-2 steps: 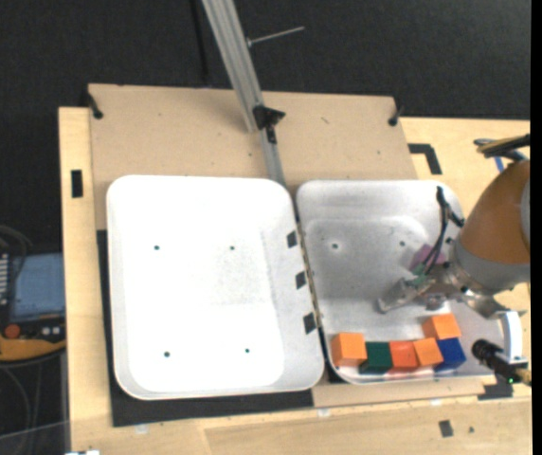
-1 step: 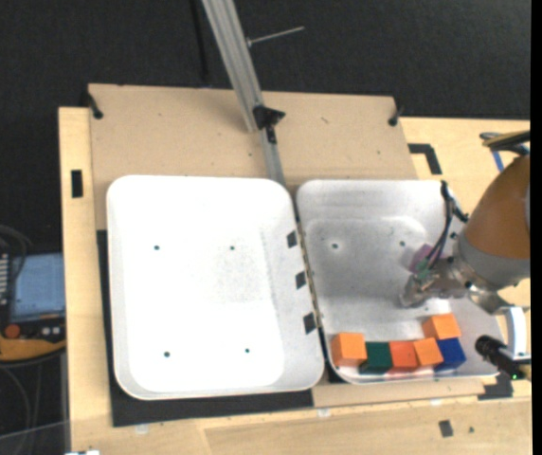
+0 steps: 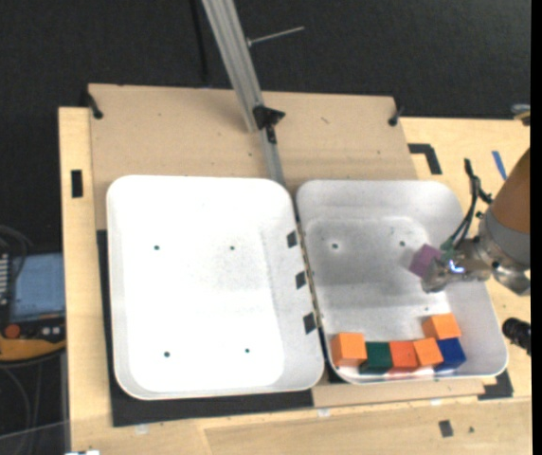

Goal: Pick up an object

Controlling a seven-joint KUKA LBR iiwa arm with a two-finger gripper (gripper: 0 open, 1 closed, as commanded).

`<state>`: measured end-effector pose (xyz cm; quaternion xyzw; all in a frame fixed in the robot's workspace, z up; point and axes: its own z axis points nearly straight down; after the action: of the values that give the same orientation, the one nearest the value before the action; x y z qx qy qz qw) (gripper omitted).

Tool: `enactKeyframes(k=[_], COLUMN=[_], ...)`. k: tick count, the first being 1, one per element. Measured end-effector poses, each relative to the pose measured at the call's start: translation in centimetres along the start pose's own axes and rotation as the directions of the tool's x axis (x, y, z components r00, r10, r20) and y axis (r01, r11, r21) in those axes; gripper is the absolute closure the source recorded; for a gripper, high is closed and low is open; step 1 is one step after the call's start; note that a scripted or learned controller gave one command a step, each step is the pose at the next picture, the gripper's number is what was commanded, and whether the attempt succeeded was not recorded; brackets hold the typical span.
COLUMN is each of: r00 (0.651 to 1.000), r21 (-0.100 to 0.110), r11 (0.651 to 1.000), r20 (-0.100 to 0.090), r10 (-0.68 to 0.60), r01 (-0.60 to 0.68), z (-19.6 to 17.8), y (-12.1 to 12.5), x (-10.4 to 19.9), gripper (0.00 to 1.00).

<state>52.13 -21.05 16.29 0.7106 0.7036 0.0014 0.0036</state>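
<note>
One purple block (image 3: 424,259) sits right at the end effector (image 3: 439,275), touching its tip on the side away from the arm. The block looks tilted, one corner up, with its longer side running slantwise from upper right to lower left in the camera view; its exact shape is hard to make out. It appears raised off the floor of the right bin (image 3: 366,216), though that cannot be confirmed. Whether the block is truly gripped or just pressed against the tool cannot be told, since the tip is small and blurred.

Below the end effector, along the near wall of the same bin, lies a row of small blocks. Closest are an orange block (image 3: 443,326) and a blue block (image 3: 451,351) just beneath it. Further toward the bin's left corner come another orange block (image 3: 427,351), a red-orange block (image 3: 403,354), a green block (image 3: 377,355) and a larger orange block (image 3: 350,346), packed touching one another.

Well away from the end effector, across the divide, is the left bin (image 3: 205,282), white with a few dark dots. Both bins rest on the tan surface (image 3: 243,112). A grey metal pole (image 3: 238,50) slants up beyond the bins.
</note>
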Motion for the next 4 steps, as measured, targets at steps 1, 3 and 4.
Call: enactKeyframes(k=[1, 3, 4], r00=[1.000, 1.000, 1.000], r21=[-0.001, 0.003, 0.003], r11=[1.000, 1.000, 1.000], r20=[-0.001, -0.003, -0.003], r10=[-0.014, -0.018, -0.018], r01=[0.014, 0.018, 0.018], z=[-5.1, -11.1, -11.3], y=[0.9, 1.7, 2.8], x=[0.6, 5.3, 10.6], gripper=[1.00, 1.00, 1.00])
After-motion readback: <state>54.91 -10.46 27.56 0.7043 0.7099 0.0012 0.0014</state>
